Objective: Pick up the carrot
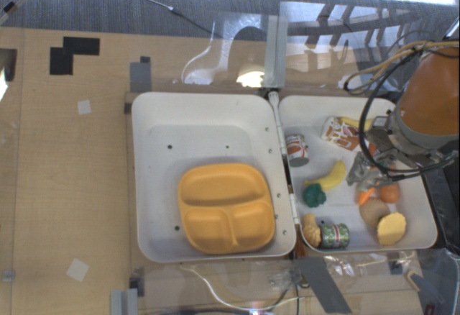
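Note:
The carrot [365,197] is a small orange piece lying in the right bin [428,234], towards its right side, partly covered by the gripper. My gripper [364,175] hangs low directly over the carrot's upper end, with the grey arm and its orange band [431,98] rising to the right. An orange round fruit [390,193] lies right beside the carrot. I cannot see whether anything is held.
The right bin also holds a banana [333,175], broccoli [313,195], a tin can [296,149], a snack packet [339,132], a brown potato [373,212], a yellow fruit [392,229] and a green can [334,235]. A yellow divided plate [226,207] lies in the left bin [154,162].

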`<act>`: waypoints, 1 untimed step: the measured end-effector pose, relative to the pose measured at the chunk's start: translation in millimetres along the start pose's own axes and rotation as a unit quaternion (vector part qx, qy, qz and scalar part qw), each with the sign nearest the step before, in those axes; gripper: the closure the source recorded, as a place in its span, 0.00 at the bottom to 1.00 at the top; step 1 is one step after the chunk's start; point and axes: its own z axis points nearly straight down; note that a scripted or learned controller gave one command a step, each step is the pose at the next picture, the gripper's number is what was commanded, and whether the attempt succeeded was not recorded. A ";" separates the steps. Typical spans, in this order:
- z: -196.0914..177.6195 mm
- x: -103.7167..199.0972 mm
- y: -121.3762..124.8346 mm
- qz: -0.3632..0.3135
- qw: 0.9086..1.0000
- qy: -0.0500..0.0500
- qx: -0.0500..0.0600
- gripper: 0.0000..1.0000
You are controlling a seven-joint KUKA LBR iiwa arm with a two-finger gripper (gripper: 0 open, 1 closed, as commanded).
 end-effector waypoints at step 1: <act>-57.7 -43.5 24.8 -0.116 0.993 -0.002 0.002 1.00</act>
